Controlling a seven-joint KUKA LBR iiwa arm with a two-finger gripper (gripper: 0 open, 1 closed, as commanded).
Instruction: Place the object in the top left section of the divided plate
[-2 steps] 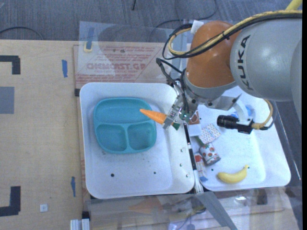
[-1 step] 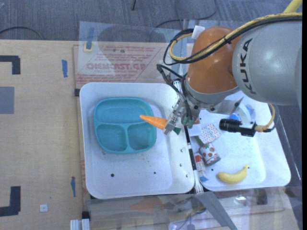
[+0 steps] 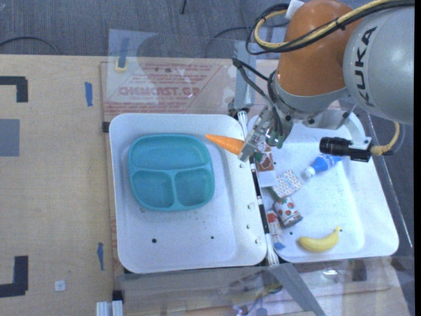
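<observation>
Carrot (image 3: 223,142) clamped in gripper (image 3: 250,149), above left bin (image 3: 191,249), beside teal divided plate (image 3: 171,171)

- A robot lab or test cell, not a home or kitchen.
- An industrial arm (image 3: 368,51), grey and orange, with loose yellow and black cables (image 3: 276,25) looped over it.
- A plywood bench (image 3: 52,176) marked with black tape corners (image 3: 16,87) and blue tape strips (image 3: 88,94).
- Two white bins (image 3: 191,252) set side by side as a fixed workspace.
- Toy props: a plastic carrot (image 3: 223,143), banana (image 3: 320,240), small cartons (image 3: 287,183), a teal plate (image 3: 171,172).
- Grey carpet floor (image 3: 66,15) with more cables lying across it.
</observation>
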